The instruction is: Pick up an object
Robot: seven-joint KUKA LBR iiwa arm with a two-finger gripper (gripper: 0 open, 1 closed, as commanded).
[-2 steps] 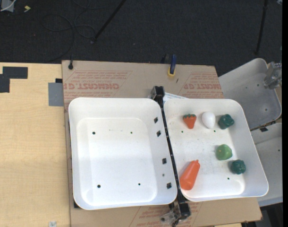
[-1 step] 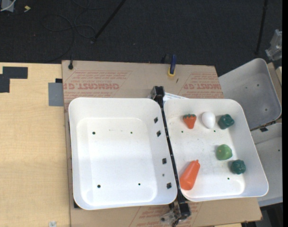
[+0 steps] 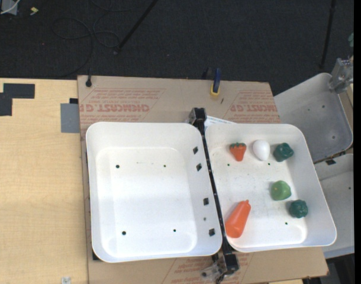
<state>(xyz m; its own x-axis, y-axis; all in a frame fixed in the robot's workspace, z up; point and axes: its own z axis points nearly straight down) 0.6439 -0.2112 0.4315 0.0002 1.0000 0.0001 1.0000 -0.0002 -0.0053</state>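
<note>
The right white bin [image 3: 322,229] holds several small toys. An orange carrot-shaped piece [image 3: 238,218] lies near its front left corner. At the back of the bin, a small red piece with a green top [image 3: 238,151], a white egg [image 3: 261,149] and a dark green piece [image 3: 283,152] sit in a row. A light green round piece [image 3: 280,190] rests mid-right, with another dark green piece [image 3: 297,208] just in front of it. All of them lie apart from each other.
The left white bin [image 3: 97,158] adjoins the right one, joined by black clips [image 3: 205,201]. Both rest on a cardboard sheet [image 3: 139,102] with a blue and yellow clamp [image 3: 215,83] at its back edge. A grey metal plate [image 3: 322,117] lies to the right.
</note>
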